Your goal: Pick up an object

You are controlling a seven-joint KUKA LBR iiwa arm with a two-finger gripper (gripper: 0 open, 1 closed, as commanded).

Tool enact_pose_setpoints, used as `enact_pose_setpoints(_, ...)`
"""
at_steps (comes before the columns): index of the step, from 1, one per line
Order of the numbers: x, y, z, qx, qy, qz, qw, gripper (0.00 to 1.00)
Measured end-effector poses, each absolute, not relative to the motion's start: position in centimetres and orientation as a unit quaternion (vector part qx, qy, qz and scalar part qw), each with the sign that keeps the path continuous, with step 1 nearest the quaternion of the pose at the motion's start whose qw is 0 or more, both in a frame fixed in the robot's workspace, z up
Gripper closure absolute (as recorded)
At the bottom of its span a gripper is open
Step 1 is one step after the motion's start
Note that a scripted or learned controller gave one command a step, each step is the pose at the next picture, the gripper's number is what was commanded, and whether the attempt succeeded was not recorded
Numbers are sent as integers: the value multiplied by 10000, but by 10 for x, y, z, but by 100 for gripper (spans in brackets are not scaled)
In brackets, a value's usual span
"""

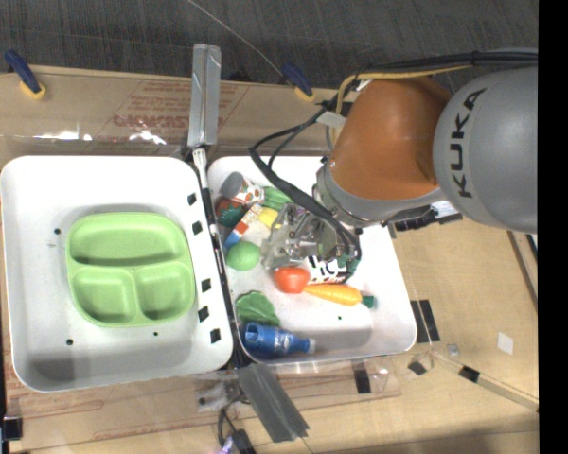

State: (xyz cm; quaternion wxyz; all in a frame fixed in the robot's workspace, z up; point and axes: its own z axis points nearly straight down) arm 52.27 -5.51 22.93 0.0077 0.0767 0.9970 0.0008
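Tomato-red round plastic toy [291,279] sits mid-bin in the right white bin [390,329], touching an orange plastic carrot [333,294], with the metal pincer [298,244] hanging just above it. I can't tell how wide the pincer stands or whether it holds anything. It looks light, stiff and slippery; I'd grip across its middle.

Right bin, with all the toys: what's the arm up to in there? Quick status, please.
Gripper low in right bin, among the toys; grip unclear. Red tomato and carrot just beside it. Blue bottle and green ball crowd close.
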Motion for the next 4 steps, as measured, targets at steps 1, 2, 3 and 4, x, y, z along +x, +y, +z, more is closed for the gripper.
enact_pose_setpoints(1,477,-105,145,-312,9995,2,-14,100)
enact_pose_setpoints(2,517,-142,282,472,9989,-22,69,100)
enact_pose_setpoints(3,554,-136,292,1031,9947,-7,22,100)
enact_pose_setpoints(4,476,-122,183,220,9998,6,-21,100)
